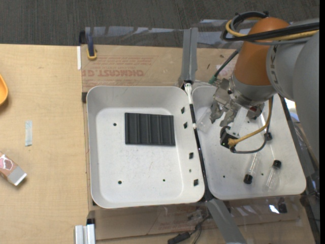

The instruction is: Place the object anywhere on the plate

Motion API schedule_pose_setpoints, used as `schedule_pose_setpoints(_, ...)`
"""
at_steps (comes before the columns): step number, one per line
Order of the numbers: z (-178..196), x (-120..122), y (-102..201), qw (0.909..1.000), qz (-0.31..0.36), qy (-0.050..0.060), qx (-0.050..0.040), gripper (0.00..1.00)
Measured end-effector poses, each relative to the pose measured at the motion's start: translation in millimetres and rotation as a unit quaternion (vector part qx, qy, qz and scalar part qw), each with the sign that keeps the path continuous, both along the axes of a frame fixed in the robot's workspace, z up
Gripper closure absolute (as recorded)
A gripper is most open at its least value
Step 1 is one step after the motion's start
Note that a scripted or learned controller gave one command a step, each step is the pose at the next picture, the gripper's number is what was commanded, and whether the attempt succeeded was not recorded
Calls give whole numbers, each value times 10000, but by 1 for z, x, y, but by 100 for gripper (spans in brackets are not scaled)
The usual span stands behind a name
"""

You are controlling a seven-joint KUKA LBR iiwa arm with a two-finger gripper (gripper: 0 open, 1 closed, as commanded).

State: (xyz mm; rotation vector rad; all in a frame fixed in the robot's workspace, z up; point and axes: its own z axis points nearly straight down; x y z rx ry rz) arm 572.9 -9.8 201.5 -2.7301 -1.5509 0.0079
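The gripper (223, 115) is seen above the far left part of the right bin (284, 184); whether its jaws are open cannot be told. What may be clear tubes with black caps (249, 173) lie near the right. A dark ridged plate (150, 129) rests in the left bin (101, 187).

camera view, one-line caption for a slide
KUKA arm reaching into the right bin; dark ribbed plate in the left bin.

I can make out faint red print on the cardboard sheet (122, 67) at twelve o'clock from the left bin; it runs upside down, illegible.
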Motion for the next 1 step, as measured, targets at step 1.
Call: schedule_pose_setpoints(1, -12, 15, 57, 9952, -983, -3, -10, 100)
